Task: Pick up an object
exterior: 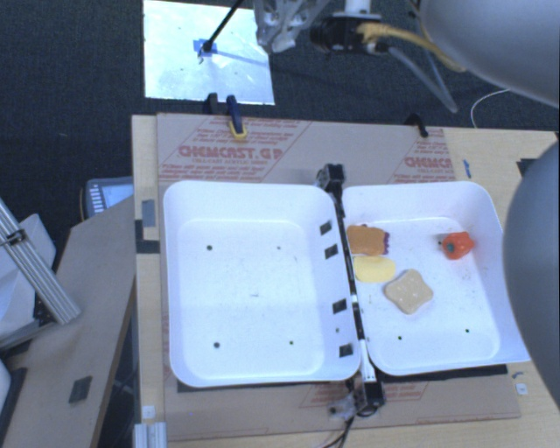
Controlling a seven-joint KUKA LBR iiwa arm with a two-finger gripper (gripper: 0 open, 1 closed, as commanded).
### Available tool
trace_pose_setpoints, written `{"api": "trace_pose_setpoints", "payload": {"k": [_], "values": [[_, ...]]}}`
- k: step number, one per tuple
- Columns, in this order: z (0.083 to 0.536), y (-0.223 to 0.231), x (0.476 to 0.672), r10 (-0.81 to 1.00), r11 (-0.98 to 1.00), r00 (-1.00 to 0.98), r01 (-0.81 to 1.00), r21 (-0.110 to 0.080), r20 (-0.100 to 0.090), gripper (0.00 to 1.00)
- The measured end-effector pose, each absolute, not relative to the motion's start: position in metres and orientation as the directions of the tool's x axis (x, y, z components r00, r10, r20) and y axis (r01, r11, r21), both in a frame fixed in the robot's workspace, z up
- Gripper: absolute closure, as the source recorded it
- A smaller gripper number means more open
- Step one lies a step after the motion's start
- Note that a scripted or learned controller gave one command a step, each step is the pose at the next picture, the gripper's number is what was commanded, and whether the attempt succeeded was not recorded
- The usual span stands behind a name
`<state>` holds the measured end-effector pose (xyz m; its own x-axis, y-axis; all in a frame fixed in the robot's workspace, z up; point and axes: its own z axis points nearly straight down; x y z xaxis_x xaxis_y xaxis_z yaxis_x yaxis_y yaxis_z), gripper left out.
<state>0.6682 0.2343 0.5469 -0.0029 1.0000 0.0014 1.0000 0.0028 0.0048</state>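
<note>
The gripper (282, 26) hung high above the counter (144, 254), past the far edge of the two bins, and whether it stood apart or together could not be told from the blurred metal at the top of the camera view. Nothing was seen in its grasp.

The left bin (175, 262) showed bare white floor. The right bin (477, 197) held four small things: an orange-brown piece (364, 238) by the divider, a yellow disc (374, 269) touching its near side, a tan toast-shaped piece (409, 291) just beside the disc, and a red-orange piece (456, 245) well apart toward the right wall.

The likely trouble lay in the cluster. The three pieces by the divider sat so close that a descent on one could nudge or pinch a neighbour, and the orange-brown piece sat so near the bin wall that the gripper might strike the rim instead. The disc looked flat and thin, a poor thing to clamp; it would probably slip out. The red-orange piece, standing alone, seemed the safer target, though its rounded shape could roll under a closing grip. The arm's grey bulk (534, 262) also hid the bin's right side
</note>
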Motion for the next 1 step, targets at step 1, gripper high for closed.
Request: {"api": "trace_pose_setpoints", "payload": {"k": [1], "values": [[0.5465, 0.2344, 0.6682, 1.0, 0.003, -0.003, 1.0, 0.004, 0.001, 0.0]]}}
